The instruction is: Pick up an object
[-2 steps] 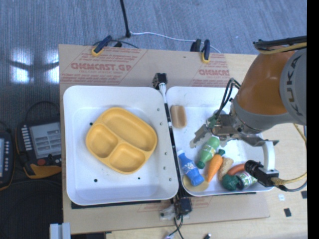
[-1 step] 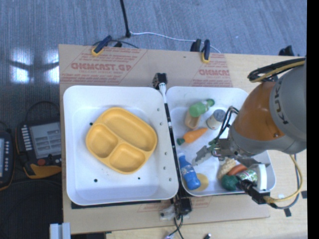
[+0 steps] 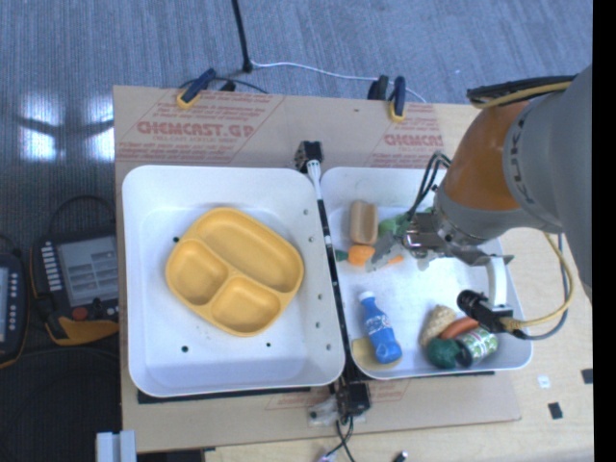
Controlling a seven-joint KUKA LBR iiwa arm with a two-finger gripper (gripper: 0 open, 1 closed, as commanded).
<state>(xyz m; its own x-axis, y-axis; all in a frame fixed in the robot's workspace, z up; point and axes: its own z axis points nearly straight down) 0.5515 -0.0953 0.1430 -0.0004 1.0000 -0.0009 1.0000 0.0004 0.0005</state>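
Grey arm (image 3: pixel 539 162) reaching in from three o'clock, gripper (image 3: pixel 409 242) low in right bin (image 3: pixel 423 354), finger spread impossible to tell, orange piece (image 3: pixel 360 254) just beside at nine o'clock.

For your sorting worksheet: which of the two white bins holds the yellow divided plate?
The left bin; the yellow divided plate lies there alone, while the right bin holds small items.
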